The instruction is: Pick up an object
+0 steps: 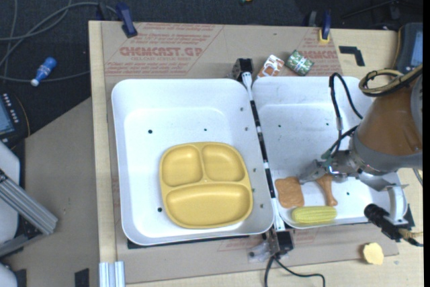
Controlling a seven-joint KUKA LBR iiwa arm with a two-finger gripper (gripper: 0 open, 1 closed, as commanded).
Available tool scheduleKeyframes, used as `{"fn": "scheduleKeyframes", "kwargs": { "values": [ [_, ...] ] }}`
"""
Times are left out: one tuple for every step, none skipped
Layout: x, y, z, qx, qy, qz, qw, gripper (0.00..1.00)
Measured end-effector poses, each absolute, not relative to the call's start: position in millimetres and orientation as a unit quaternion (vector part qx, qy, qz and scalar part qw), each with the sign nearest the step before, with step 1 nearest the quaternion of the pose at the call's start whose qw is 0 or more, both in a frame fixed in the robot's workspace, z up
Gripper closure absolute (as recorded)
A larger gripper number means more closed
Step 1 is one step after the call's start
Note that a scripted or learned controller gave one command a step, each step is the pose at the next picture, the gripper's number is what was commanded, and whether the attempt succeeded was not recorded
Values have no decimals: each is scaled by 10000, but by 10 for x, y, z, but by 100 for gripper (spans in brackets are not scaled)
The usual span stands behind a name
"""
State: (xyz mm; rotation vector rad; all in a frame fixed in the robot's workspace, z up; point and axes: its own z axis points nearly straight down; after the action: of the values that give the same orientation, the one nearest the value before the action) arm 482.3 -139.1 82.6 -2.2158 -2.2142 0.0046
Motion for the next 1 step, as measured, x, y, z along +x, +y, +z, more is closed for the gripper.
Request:
{"fn": "scheduleKeyframes", "kwargs": {
  "values": [
    [4856, -1406, 944, -7075, -7067, -4, -5, 100]
  ]
}}
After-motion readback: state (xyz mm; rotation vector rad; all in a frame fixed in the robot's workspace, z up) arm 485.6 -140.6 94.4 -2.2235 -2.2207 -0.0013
